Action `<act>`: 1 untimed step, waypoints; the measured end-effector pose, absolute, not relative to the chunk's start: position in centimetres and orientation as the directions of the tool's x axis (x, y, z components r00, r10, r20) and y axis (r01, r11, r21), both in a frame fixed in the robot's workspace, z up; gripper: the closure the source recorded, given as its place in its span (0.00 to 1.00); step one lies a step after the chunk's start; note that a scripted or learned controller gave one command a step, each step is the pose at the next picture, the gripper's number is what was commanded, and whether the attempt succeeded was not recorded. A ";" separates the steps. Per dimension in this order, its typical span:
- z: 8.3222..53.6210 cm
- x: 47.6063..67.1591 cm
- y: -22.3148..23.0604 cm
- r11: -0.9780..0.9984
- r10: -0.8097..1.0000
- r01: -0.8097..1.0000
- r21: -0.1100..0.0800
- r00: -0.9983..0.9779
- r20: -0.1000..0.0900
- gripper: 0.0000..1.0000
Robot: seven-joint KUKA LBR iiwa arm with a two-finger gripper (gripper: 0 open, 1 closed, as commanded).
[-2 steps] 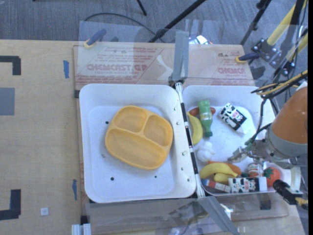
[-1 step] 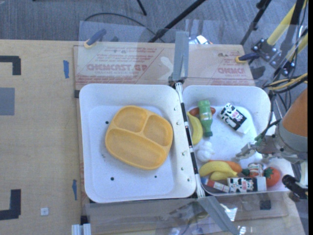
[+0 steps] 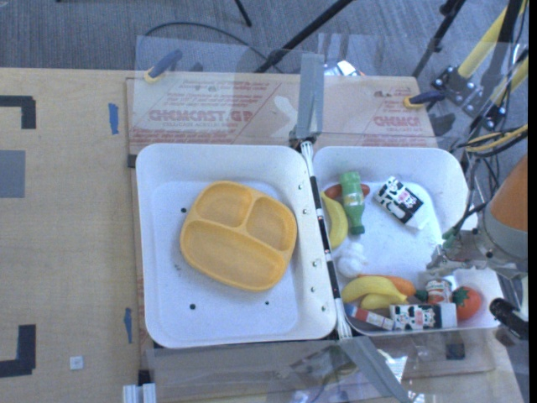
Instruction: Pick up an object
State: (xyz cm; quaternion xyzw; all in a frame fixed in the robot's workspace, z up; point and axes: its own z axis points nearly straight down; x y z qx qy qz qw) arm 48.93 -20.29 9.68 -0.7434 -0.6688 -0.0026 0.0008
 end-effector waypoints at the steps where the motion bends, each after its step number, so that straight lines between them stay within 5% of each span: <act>1: 23.1 61.9 -19.1 -0.197 0.980 0.980 -0.001 0.197 -0.001 1.00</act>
